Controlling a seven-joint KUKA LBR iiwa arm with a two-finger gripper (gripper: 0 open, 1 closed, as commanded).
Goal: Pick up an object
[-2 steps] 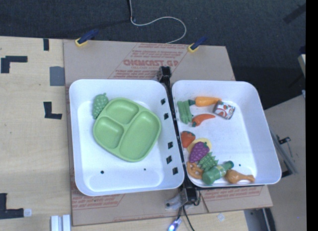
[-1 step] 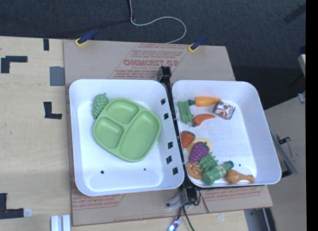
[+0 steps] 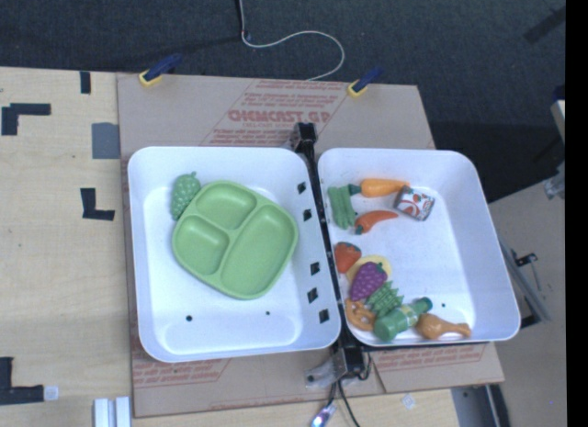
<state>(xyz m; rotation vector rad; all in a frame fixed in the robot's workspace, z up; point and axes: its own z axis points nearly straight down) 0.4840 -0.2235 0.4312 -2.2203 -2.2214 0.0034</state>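
Note:
The right bin (image 3: pixel 478 260) holds several toy foods. An orange carrot (image 3: pixel 383 186) lies at the top beside a small red and white can (image 3: pixel 414 203). Below them are a green bean pod (image 3: pixel 341 206) and an orange pepper (image 3: pixel 375 221). A red tomato (image 3: pixel 346 256) sits near the divider, with purple grapes (image 3: pixel 367 280) on a yellow piece below it. A green bottle (image 3: pixel 399 320), a leafy green piece (image 3: pixel 383 299) and a tan drumstick (image 3: pixel 439 328) lie at the bottom. In the left bin (image 3: pixel 152 232) are a green divided plate (image 3: pixel 235 240) and green grapes (image 3: pixel 185 194).
The bins rest on a cardboard sheet (image 3: pixel 276 108) held by two yellow and blue clamps (image 3: pixel 159 69). A white cable (image 3: pixel 285 39) loops over the dark floor behind. Black clips (image 3: pixel 304 136) join the bins along the centre.

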